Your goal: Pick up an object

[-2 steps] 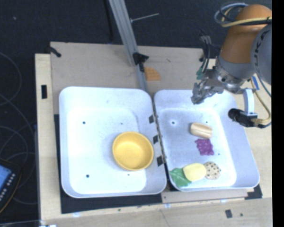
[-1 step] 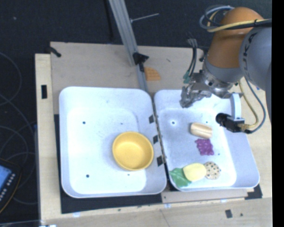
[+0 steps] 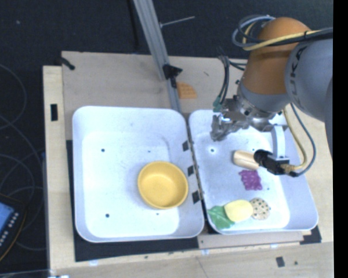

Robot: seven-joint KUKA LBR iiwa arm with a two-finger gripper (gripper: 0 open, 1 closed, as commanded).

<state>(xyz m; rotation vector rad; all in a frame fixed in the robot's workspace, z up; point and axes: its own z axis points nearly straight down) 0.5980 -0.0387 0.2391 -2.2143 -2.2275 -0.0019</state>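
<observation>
Tan cylinder (image 3: 243, 158) is the closest candidate and it lies flat on the floor of the right bin (image 3: 223, 181), toward the far middle, not lifted. Nothing is picked up yet.

The gripper (image 3: 219, 130) is low over the far left corner of the right bin, close to the dividing wall. It is left of and a bit beyond the tan cylinder, clearly apart from it. Below the gripper is bare bin floor, and no object shows in its grasp. Whether it is open or closed can't be told at this slant.

Other things in the right bin:
- a purple grape cluster (image 3: 251, 180), just near-side of the tan cylinder
- a yellow lemon-like piece (image 3: 238, 210) at the near edge
- a green leaf (image 3: 218, 216), touching the lemon-like piece on its left
- a speckled cookie (image 3: 260, 208), touching it on its right

The left bin (image 3: 87, 155) holds one yellow bowl (image 3: 162, 184), upright, near-right of centre. Both bins sit on the bench (image 3: 116, 80).

Progress is early. My guess is approach stage or a miss on empty floor. Still to do: line up over an object, close on it and lift it clear.
</observation>
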